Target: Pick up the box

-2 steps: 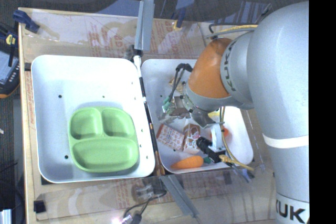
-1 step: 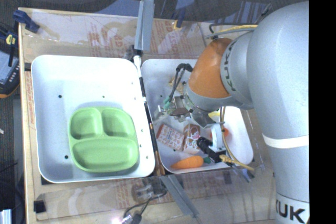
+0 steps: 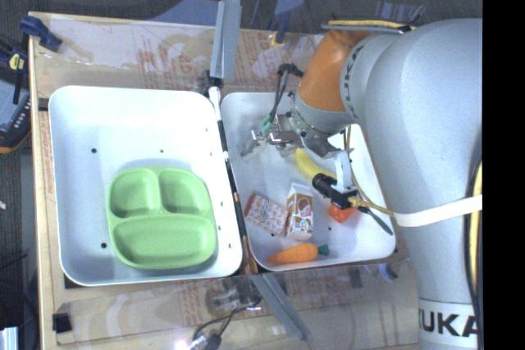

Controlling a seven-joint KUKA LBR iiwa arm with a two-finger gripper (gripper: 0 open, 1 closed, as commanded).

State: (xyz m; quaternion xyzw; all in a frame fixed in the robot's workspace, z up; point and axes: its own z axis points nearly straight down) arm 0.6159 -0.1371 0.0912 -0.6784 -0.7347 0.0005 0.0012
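Two shallow white bins sit side by side on a wooden bench, seen from above at a slant; the left bin [image 3: 74, 176] holds a green divided tray [image 3: 162, 219] lying flat toward its near side; the right bin [image 3: 246, 115] holds several small things; the grey arm [image 3: 410, 119], with its orange band [image 3: 328, 74], reaches in from the right and covers much of this bin; the gripper [image 3: 275, 135] hangs low over the far left part of the right bin, and I cannot tell how it stands, as it is small and dark against the wiring around it; nothing shows between its tips; the box [image 3: 300, 213], a small printed carton, stands near the bin's near side, well apart from the gripper; a flat printed packet [image 3: 265, 213] lies just to its left; an orange carrot [image 3: 294, 254] lies along the near wall below them; a yellow banana [image 3: 310, 164] lies partly under the arm, above the box; a small red piece [image 3: 341, 214] sits to the right of the box.
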